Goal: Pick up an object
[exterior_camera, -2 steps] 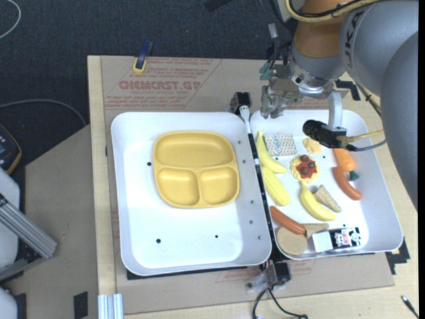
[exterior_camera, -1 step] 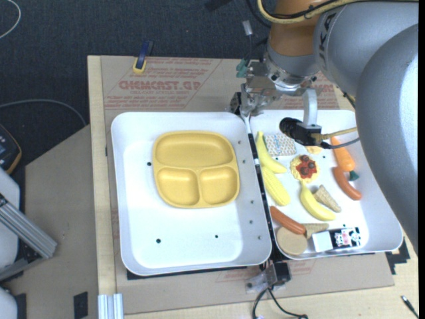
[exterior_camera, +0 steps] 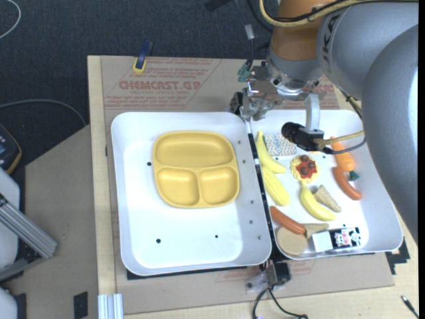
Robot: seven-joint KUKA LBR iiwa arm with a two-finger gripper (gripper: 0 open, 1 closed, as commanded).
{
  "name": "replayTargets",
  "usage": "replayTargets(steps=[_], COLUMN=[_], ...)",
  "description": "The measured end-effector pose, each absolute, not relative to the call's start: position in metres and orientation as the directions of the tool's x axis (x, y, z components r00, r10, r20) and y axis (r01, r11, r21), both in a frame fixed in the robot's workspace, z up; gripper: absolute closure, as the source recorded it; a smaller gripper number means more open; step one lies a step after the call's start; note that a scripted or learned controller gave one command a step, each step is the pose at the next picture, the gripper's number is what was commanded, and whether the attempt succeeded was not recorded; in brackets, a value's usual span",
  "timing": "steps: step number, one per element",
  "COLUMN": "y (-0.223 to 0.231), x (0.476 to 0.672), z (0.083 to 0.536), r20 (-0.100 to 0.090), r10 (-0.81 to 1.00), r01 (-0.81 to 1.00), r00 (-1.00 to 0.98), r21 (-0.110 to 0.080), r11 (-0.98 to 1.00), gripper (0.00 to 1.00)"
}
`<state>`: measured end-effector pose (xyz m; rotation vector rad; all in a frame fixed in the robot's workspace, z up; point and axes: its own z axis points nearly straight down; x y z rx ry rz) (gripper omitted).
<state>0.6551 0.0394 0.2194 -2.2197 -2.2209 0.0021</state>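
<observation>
The gripper hung at the upper centre of the frame over the back edge between the bins, its opening impossible to judge, while toy food, including a banana, lay in the right bin.

2 bins sit side by side on the bench. The left bin holds a tray with 3 compartments. The right bin holds 2 bananas near its left wall, a sausage in front of them, and carrots to the right.
</observation>
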Motion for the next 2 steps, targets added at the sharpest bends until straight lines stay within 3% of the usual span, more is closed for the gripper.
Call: replayTargets(steps=[2], y=[0.040], x=[0.674], z=[0.227], r20=[0.000], r10=[1.000], r01=[1.000], r00=[-0.002], r21=[0.004], r11=[0.002], gripper=[1.00])
